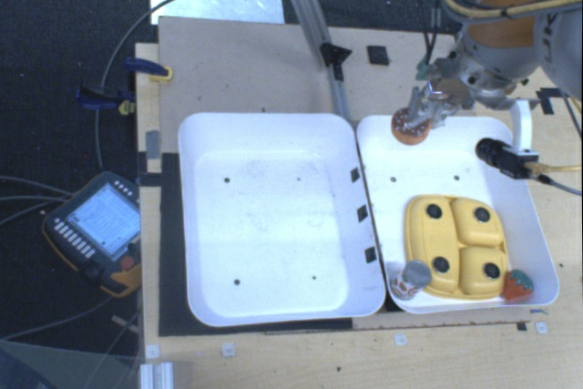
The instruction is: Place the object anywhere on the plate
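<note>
Fingers (421,117) clenched on brown round object (410,128) above right bin's (533,223) far edge, no legible writing

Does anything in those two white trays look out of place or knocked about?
Slightly. The yellow plate bears nothing; a small grey-topped cup and a red strawberry-like toy sit beside it at the bin's near edge. A brown round object lies under the end effector.
</note>
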Motion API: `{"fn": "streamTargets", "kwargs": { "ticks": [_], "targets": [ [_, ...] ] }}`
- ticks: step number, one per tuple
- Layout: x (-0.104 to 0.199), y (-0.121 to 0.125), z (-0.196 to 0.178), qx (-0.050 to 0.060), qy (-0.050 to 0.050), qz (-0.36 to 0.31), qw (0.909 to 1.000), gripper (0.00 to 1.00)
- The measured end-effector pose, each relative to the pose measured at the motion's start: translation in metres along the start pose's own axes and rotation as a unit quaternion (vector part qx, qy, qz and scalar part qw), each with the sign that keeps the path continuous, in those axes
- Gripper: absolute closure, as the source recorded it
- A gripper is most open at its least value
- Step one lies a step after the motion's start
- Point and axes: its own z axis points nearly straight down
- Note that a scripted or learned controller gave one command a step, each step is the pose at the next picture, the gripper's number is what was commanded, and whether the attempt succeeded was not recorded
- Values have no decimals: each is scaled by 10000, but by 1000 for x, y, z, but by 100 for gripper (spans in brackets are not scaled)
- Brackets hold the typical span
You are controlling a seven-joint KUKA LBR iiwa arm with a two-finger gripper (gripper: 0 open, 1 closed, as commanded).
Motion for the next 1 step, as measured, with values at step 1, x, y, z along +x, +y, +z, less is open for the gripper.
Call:
{"fn": "streamTargets", "kwargs": {
  "ticks": [1],
  "targets": [
    [54,-5,7,10,3,-3,10000,100]
  ]
}}
